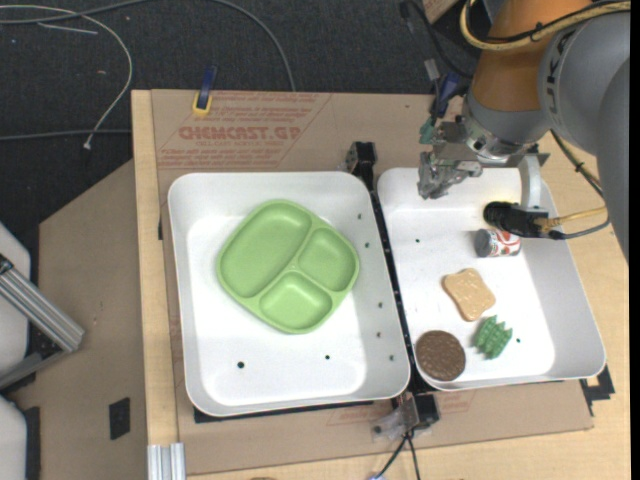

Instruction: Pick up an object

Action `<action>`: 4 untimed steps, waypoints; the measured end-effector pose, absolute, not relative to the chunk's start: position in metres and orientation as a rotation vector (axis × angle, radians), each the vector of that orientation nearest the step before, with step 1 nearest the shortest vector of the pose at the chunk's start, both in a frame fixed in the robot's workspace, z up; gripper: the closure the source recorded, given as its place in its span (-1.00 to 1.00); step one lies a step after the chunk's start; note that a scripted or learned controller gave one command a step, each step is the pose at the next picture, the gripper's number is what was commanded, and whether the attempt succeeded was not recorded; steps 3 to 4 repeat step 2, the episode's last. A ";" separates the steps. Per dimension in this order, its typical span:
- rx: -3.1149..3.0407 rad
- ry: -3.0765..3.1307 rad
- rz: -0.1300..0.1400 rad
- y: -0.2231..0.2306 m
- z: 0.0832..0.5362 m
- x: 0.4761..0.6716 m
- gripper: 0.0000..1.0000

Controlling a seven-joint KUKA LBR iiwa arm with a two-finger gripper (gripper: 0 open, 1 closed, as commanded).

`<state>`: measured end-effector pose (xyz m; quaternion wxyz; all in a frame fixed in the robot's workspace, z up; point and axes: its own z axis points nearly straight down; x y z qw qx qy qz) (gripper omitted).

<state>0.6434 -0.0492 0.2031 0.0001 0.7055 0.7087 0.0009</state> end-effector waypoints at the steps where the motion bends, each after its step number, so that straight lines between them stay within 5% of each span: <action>1: 2.214 2.229 0.005 0.007 0.217 0.648 1.00; 2: 2.215 2.228 0.004 0.061 0.213 0.651 1.00; 4: 2.215 2.228 0.004 0.061 0.213 0.651 1.00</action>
